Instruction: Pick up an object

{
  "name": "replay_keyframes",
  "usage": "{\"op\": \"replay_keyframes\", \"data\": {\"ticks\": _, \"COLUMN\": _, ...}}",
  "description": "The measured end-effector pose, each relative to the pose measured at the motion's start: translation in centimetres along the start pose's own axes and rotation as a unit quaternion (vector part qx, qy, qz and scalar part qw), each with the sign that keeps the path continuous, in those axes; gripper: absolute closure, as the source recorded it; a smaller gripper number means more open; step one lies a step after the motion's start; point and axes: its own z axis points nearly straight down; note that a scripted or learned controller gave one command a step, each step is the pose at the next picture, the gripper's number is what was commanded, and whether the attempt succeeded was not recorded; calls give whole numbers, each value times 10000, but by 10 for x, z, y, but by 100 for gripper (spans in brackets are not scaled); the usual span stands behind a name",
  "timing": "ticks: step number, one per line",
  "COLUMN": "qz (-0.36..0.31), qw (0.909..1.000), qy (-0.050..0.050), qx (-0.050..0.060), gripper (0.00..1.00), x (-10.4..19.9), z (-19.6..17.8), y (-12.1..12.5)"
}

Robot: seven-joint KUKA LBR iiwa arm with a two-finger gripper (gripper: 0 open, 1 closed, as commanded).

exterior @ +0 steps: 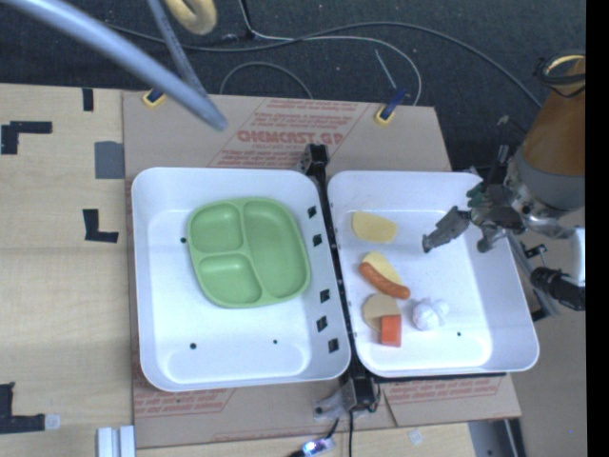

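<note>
Sausage [384, 279] orange-red, curved, lying among food pieces in right bin [495, 350]; jaws [457, 228] spread, holding nothing.

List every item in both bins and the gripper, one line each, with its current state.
Green divided plate: flat in left bin, compartments bare.
Yellow food piece: lying in right bin, apart.
Sausage: lying across a yellow piece.
Tan slice: flat, touching orange block.
Orange block: lying beside tan slice.
White lump: resting alone, untouched.
Gripper: over right bin, holding nothing visible.
</note>
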Motion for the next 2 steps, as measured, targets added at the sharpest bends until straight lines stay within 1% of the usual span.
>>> {"op": "replay_keyframes", "data": {"ticks": 1, "qz": -19, "qw": 10000, "qy": -12, "qx": -63, "gripper": 0, "x": 0, "z": -7, "y": 2}}
{"op": "replay_keyframes", "data": {"ticks": 2, "qz": -15, "qw": 10000, "qy": -11, "qx": -45, "gripper": 0, "x": -4, "z": 42, "y": -5}}
